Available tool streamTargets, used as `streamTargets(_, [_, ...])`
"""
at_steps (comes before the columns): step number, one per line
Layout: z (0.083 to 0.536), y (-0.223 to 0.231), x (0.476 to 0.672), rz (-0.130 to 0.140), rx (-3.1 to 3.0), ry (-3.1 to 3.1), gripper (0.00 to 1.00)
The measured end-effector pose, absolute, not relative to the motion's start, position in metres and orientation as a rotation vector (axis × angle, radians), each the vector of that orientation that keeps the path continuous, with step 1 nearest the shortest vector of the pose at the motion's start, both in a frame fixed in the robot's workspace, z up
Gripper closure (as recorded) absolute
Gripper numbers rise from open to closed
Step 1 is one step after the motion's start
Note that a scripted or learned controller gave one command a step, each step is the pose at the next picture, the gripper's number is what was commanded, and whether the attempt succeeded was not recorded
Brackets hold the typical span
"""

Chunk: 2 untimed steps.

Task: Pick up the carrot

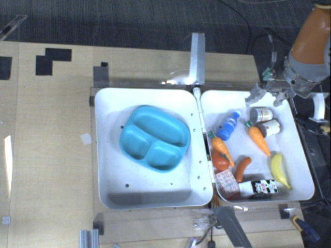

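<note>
An orange carrot lies in the right bin, pointing toward the front right. A second orange carrot-like piece lies by the bin's left wall, touching a red tomato-like item. My gripper hangs over the back of the right bin, above and behind a small can. Its fingers are spread open with nothing between them. The carrot lies about a hand's width in front of the gripper.
Also in the right bin are a blue bottle, a second can, a banana, a brown sausage, a red-white packet and a dark bottle. The left bin holds a blue divided plate.
</note>
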<state>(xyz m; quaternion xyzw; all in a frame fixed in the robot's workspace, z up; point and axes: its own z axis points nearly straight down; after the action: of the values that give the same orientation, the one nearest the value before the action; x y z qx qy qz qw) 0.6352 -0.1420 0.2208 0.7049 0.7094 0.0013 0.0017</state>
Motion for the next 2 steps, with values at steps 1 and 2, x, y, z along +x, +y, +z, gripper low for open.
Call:
streamTargets(1, [0.1116,-0.1669,0.5778,0.013,2.089,2.323,0.00])
streamTargets(2, [0.1176,-0.1647,0.5772,0.012,2.088,2.329,1.00])
